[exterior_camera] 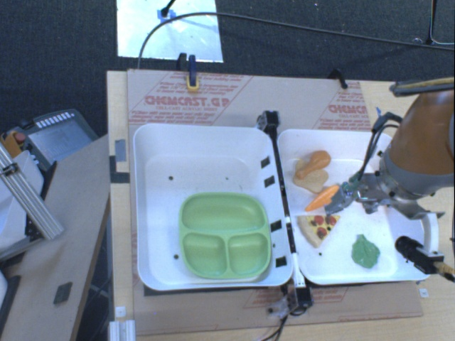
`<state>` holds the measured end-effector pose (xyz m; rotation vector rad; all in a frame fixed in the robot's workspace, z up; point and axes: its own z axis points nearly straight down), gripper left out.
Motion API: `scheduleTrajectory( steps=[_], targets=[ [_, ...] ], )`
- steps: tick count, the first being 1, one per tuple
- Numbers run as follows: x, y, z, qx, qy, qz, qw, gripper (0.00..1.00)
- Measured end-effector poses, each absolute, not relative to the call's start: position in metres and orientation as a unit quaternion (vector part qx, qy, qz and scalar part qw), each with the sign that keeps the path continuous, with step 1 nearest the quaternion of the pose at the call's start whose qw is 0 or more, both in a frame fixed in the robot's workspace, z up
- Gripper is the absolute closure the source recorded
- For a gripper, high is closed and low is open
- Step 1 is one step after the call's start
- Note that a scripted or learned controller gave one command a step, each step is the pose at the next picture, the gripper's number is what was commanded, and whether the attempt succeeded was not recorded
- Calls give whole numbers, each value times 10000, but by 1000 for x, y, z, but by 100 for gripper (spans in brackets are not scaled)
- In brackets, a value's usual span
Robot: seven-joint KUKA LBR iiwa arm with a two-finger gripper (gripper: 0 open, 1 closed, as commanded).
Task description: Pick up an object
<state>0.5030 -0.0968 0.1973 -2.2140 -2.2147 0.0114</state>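
Observation:
The right bin [323, 272] holds an orange carrot [321, 197], a pizza slice [318, 227], a tan chicken drumstick [313, 163] lying on a pale bread slice [311, 181], and a green leafy piece [365, 251]. My gripper [343, 198] reaches in from the right and sits low in this bin, its tip right beside the carrot's right end and just above the pizza slice. No object shows lifted off the bin floor.
The left bin [156, 190] holds a green three-compartment tray [225, 234]. A black divider [279, 190] runs between the bins. The orange-banded arm [421, 151] covers the right bin's far right side.

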Motion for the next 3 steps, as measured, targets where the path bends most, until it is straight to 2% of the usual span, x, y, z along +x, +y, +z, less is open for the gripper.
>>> scheduleTrajectory(
  steps=[1,3],
  targets=[
    [506,-97,203,-7061,-7081,-3,1,0],
    [495,-110,110,-7069,-7073,10,17,0]
  ],
)
